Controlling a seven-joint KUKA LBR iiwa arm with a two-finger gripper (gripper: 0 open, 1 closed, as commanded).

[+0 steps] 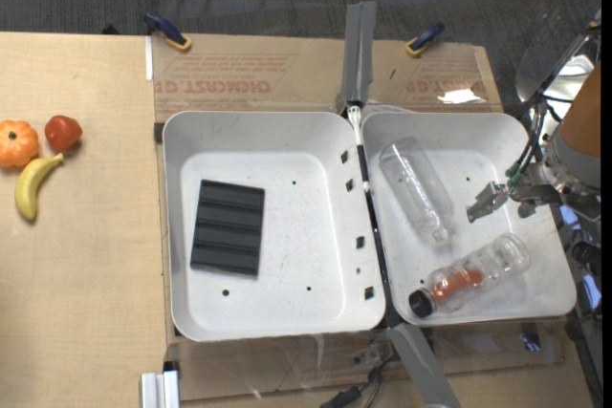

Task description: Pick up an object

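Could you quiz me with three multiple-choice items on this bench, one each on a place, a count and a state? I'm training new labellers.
1. Where does the black ridged block lie?
A. left bin
B. right bin
C. on the cardboard

2. How many clear plastic bottles are in the right bin?
A. one
B. two
C. three

3. How are the bottles positioned?
A. upright
B. on their sides
C. stacked

Answers: 1 A, it rests on the left bin's floor. 2 B, one capless bottle and one black-capped bottle. 3 B, both lie flat, apart from each other.
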